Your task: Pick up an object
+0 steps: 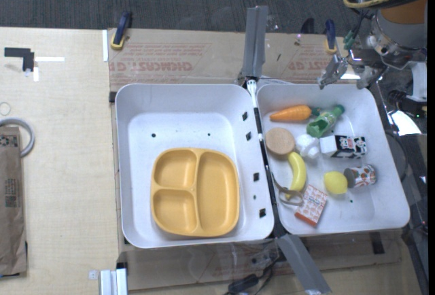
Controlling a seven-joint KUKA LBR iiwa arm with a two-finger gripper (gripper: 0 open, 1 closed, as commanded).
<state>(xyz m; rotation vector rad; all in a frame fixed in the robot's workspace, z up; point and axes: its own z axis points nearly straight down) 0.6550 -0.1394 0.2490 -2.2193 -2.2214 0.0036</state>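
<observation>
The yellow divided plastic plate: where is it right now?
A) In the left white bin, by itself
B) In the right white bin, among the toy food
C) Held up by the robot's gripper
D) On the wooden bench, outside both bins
A: the yellow divided plastic plate lies flat on the floor of the left white bin, while the toy food sits in the right white bin.

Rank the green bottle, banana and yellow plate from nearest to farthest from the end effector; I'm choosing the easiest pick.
1. Green bottle, right bin's far side, just below the end effector.
2. Banana, middle of right bin.
3. Yellow plate, left bin.
</observation>
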